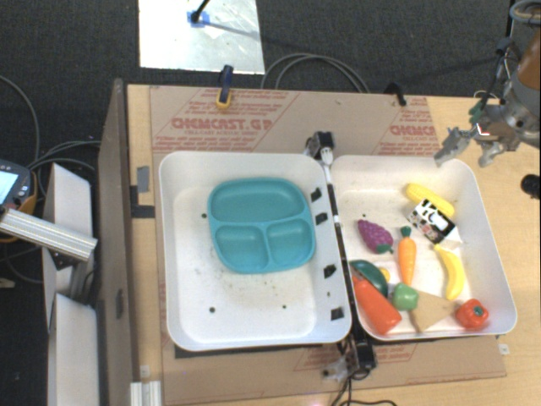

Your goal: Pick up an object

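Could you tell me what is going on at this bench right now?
A robot arm is set to pick something up. Its gripper hangs open above the far right corner of the right bin, holding nothing. That bin holds toy food: a carrot, a purple piece, a banana, a tomato and more. The left bin holds a teal divided tray.
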Robot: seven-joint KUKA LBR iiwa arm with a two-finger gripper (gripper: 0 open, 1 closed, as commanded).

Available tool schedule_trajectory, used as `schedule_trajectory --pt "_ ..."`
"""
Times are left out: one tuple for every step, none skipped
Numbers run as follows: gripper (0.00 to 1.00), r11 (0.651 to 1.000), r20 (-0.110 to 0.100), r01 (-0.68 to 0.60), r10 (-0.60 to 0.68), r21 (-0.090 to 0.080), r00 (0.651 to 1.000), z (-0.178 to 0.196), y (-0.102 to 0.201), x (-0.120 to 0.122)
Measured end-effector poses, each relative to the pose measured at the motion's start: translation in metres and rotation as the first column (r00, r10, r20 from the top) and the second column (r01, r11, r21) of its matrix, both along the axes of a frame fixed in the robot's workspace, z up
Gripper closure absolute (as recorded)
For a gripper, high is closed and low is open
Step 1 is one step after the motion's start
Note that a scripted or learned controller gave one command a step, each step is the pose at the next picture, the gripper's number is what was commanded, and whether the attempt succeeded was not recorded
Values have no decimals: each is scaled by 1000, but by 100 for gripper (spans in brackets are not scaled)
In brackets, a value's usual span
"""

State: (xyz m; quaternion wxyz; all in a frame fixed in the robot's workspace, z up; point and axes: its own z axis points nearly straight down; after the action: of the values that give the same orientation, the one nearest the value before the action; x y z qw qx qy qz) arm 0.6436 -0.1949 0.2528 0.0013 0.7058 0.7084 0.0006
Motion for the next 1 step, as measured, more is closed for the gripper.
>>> schedule_trajectory --pt "0 1000 -1 -3 4 1 1000 -64 31 24"
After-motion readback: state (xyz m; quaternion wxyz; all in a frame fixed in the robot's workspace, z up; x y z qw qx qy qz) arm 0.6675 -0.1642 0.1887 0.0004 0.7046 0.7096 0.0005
